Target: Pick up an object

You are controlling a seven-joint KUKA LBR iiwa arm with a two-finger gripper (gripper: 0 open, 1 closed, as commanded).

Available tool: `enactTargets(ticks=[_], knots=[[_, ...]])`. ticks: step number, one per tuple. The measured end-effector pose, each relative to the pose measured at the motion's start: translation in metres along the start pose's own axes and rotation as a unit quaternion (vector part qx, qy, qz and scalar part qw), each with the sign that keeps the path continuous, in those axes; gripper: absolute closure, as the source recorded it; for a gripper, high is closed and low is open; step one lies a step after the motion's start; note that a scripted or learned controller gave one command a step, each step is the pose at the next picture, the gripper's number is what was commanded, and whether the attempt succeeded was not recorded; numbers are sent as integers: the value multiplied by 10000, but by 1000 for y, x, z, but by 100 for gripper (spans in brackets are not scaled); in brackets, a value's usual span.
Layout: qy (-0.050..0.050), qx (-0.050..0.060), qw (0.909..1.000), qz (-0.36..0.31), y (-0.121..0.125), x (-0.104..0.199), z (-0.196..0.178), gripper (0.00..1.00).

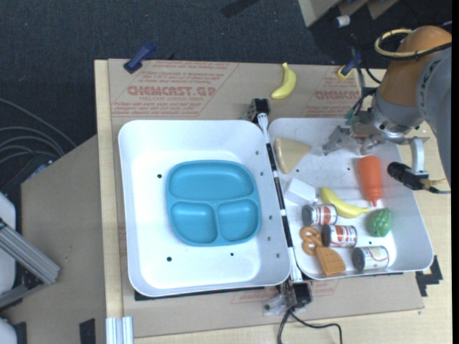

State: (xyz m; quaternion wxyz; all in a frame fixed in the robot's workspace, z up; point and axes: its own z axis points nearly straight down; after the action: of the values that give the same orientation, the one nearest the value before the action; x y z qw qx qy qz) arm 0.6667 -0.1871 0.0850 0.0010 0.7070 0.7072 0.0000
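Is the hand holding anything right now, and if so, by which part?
Nothing is held. The hand hovers over bare floor at the top of the right bin, apart from the carrot and the cheese wedge.

Red print reading "CHEMCAST GP" stands on the brown bench sheet (172, 84); can labels are unreadable

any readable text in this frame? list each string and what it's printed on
"CHEMCAST GP", red print on the brown board behind the left bin.
A second red print on the same board near the yellow banana lying on it: partly hidden, unreadable.
Labels on the three small cans in the right bin: too small and blurred to read.
No text on the blue tray.
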Motion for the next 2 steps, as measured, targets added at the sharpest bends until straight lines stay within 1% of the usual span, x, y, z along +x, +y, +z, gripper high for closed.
enactTargets(ticks=[1, 2], knots=[[-6, -11, 10000, -6, 1, 0, -11, 100], [-6, -9, 10000, -7, 1, 0, -10, 0]])
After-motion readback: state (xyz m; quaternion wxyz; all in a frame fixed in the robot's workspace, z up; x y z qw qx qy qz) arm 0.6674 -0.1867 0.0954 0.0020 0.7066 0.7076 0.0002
